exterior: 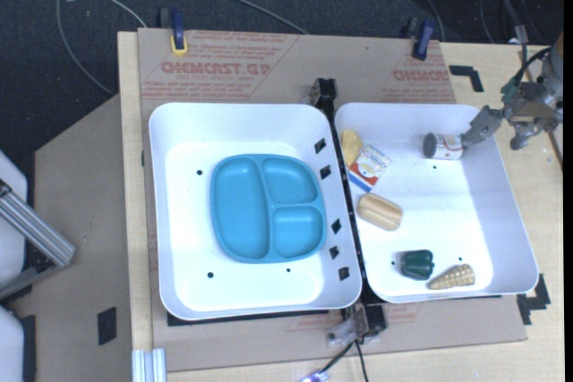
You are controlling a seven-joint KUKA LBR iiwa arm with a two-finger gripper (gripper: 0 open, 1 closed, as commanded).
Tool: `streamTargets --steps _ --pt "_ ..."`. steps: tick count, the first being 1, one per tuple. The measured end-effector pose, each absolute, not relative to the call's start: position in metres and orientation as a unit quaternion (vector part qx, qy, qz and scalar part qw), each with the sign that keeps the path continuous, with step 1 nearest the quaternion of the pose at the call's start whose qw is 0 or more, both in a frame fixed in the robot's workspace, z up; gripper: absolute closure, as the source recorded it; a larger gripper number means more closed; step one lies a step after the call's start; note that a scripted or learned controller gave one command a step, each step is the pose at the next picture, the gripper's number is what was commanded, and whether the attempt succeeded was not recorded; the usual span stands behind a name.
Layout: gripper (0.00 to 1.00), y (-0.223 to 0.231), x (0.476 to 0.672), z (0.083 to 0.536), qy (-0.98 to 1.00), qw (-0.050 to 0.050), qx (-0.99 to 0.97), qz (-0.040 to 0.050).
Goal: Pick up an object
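The right bin (501, 219) holds several small objects. A small grey and white cylinder with a red band (441, 145) lies near its back. A yellow piece (349, 143) and a white packet with red and blue (367, 165) lie by the left wall. Below them is a tan bread-like roll (380, 211). A dark green pepper (415, 264) and a ribbed tan cone (450, 278) sit at the front. My gripper (494, 139) hangs over the bin's back right corner, open, with nothing between its fingers. Its left fingertip (471, 137) is just right of the cylinder.
The left bin (170, 192) carries a blue divided plate (268, 207). A black divider (333, 183) runs between the bins. Clamps (178, 31) hold the board at the back. Cables trail over the dark floor behind.
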State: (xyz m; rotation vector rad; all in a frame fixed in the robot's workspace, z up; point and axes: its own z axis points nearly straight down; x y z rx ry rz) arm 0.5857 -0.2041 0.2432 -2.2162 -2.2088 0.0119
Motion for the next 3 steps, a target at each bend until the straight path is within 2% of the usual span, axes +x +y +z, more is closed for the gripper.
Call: streamTargets --steps 1,3 --pt "0.0 -0.203 0.588 0.252 -0.707 0.0 -0.707 0.0" --pt "0.0 -0.207 0.586 0.134 -0.707 0.001 -0.707 0.0003"
